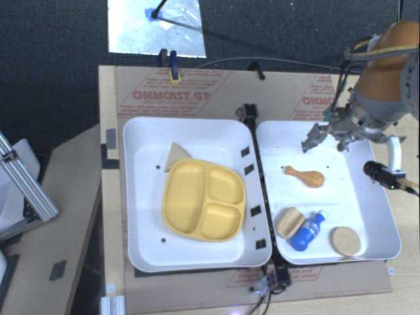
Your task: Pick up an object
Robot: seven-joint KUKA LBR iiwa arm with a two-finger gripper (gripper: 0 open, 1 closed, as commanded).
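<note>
Although lying nearest the hand [326,141], resting untouched and well clear of it: orange drumstick-shaped toy [304,176], lying flat near the middle of the right bin [377,209], thick end pointing right, thin end pointing left.

Hovering above the far part of that same bin, just beyond the drumstick: hand, fingers [313,138] standing apart, gripping nothing. Reaching in from the right: grey arm [387,104] with its orange band [397,41], leaning over the bin's far right corner.

Lying along the near edge of the right bin, left to right:
- tan bread-like block [289,221], sitting close to the divider
- blue bottle [306,232], lying tilted, cap pointing up-right, touching or almost touching the block; cannot tell which
- round tan disc [345,241], lying flat, sitting near the bottle but apart from it

Sitting in the left bin [141,195]: yellow divided tray [203,199] with three compartments, taking up most of the floor. Peeking out from under its far left corner: pale tan wedge [176,155].

Running between the two bins: black clips [252,169], gripping the meeting rims.

Lying under both bins: brown board [197,94] with red print, resting on the desk [72,176]. Clamping the board's far edge: blue and yellow clamp [172,63]. Lying beyond that, on dark flooring: shiny silver sheet [156,17].
</note>
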